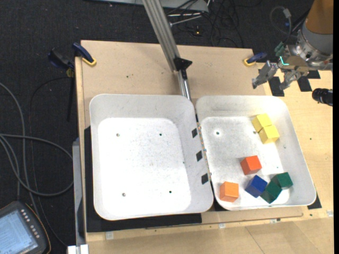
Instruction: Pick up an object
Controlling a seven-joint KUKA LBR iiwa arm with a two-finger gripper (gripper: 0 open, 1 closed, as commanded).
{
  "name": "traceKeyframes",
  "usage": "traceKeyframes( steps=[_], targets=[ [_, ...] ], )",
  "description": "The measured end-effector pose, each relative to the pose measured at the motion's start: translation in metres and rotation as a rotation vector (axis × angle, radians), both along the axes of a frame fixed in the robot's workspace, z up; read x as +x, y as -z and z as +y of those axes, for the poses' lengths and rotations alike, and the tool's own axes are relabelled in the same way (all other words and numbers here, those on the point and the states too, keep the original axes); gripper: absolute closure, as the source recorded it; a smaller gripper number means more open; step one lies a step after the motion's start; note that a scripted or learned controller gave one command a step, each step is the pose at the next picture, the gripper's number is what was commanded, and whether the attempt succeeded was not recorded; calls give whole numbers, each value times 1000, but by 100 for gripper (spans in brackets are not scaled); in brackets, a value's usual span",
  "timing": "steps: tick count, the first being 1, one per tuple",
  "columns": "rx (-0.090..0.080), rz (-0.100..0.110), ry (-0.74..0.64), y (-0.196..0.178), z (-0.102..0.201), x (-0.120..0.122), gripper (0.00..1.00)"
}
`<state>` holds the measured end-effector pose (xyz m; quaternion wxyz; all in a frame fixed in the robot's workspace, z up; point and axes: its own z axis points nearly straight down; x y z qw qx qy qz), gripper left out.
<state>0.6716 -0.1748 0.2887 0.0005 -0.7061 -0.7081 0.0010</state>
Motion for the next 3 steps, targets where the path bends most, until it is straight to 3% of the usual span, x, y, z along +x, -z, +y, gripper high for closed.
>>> traceKeyframes(
  steps=[3],
  targets=[
    [1, 2, 3, 174, 7, -11, 0]
  ],
)
